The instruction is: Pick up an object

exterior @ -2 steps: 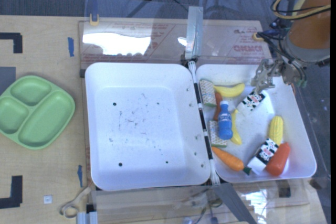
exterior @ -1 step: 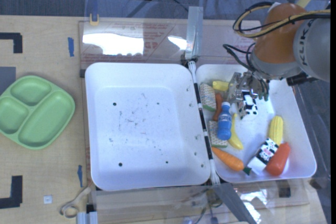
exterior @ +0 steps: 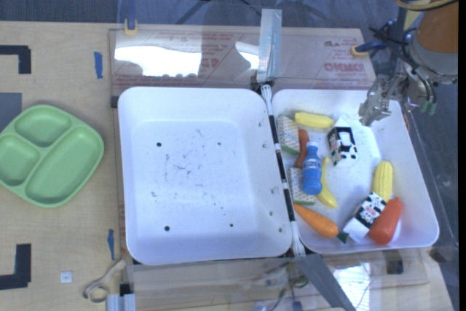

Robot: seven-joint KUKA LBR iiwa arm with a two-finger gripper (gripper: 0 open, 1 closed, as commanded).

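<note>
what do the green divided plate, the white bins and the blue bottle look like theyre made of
Green divided plate: likely molded plastic, matte, going by its even colour and soft rounded compartment rims.
White bins: probably thin formed plastic, semi-gloss; rounded corners, with dark scuffs and specks on the left floor.
Blue bottle: seemingly toy plastic, smooth with a faint sheen; too small to be sure.

Two white bins [exterior: 196,102]. One green tray [exterior: 47,153]. Right bin contents: one blue bottle [exterior: 312,170], two carrots [exterior: 317,221], one corn cob [exterior: 383,180], two black-and-white toys [exterior: 342,143], two yellow bananas [exterior: 314,119].
</note>
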